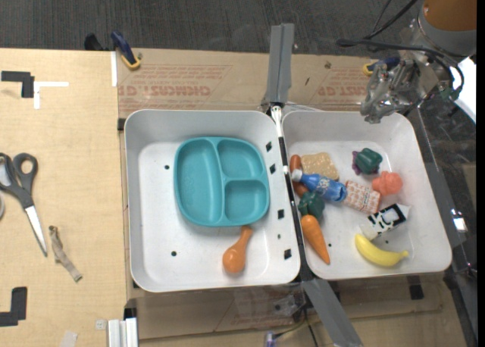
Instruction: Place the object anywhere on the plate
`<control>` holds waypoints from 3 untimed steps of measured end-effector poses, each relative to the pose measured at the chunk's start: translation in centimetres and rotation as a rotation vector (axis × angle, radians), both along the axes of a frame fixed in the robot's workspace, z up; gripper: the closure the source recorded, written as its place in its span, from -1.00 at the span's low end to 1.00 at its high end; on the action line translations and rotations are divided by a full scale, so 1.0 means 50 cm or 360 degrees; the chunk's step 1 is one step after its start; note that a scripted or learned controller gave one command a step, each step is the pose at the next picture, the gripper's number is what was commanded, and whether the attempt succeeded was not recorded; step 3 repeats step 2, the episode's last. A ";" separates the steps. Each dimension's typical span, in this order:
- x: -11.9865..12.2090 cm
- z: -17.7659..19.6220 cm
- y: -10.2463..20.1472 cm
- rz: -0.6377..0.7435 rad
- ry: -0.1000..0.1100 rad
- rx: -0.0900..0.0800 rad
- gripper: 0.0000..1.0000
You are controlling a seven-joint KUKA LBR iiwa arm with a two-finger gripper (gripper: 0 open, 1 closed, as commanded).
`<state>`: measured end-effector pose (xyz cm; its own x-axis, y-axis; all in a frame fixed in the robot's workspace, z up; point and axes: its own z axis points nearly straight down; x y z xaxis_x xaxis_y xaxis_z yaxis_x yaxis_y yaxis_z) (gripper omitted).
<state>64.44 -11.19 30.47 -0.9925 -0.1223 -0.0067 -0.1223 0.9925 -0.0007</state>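
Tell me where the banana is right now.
The banana lies in the right bin, at its near right corner, just below the black-and-white toy and to the right of the carrot.

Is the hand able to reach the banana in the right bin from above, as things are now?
Probably yes. The banana lies bare near the front wall of the right bin, nothing on top of it. The hand hangs over the far rim.
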 end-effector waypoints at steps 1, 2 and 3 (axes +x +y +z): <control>0.031 -0.221 0.128 0.0324 0.0005 0.0001 1.00; 0.006 0.035 -0.095 0.0570 0.0000 -0.0004 1.00; 0.006 0.035 -0.095 0.0570 0.0000 -0.0004 1.00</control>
